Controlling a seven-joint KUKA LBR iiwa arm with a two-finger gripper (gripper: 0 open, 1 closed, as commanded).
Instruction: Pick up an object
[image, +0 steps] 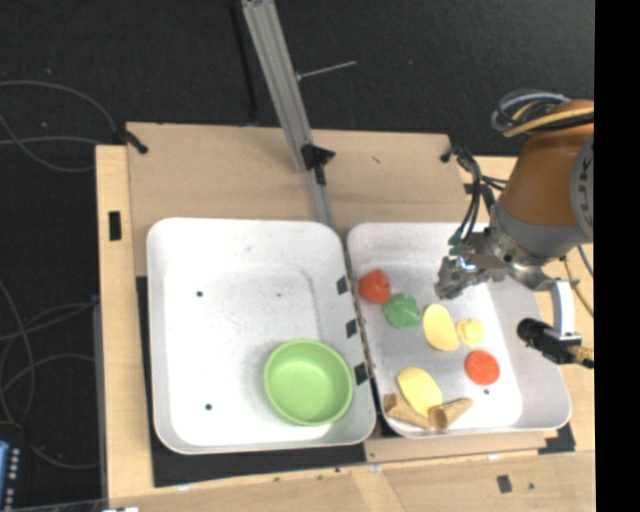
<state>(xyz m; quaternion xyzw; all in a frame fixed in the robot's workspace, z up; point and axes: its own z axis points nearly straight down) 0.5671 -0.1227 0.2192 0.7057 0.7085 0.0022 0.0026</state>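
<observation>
Objects crowd the right bin: red ball, green piece, yellow piece; gripper hovers above, grip state unclear

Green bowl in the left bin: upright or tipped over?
Upright. The green bowl shows its round open mouth and inside facing up, sitting on the left bin floor.

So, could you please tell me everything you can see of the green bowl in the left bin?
The green bowl is round, light green and looks like smooth plastic, with a slightly brighter rim and a paler inside. It stands upright, mouth up, and nothing shows inside it. It sits on the floor of the left bin, in the corner nearest the camera and closest to the right bin, near the divider between them. Nothing else touches it; the tool hangs over the other bin.
</observation>
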